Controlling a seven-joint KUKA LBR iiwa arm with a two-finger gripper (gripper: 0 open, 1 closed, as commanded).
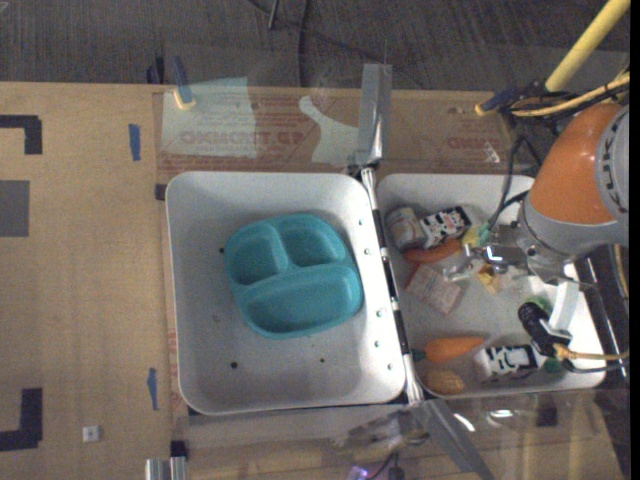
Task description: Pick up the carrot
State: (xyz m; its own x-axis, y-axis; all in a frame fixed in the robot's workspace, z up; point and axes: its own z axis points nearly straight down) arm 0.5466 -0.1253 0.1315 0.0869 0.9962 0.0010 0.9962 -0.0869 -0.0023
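The carrot is orange and lies on its side near the front of the right bin, pointing left to right. My gripper hangs over the middle of that bin, behind and to the right of the carrot and well apart from it. A second, reddish-orange long thing lies just to the left of the gripper. I see nothing held at the gripper.
The right bin also holds a small can, two black-and-white patterned boxes, a grey packet and a tan lump. A teal divided plate lies in the left bin.
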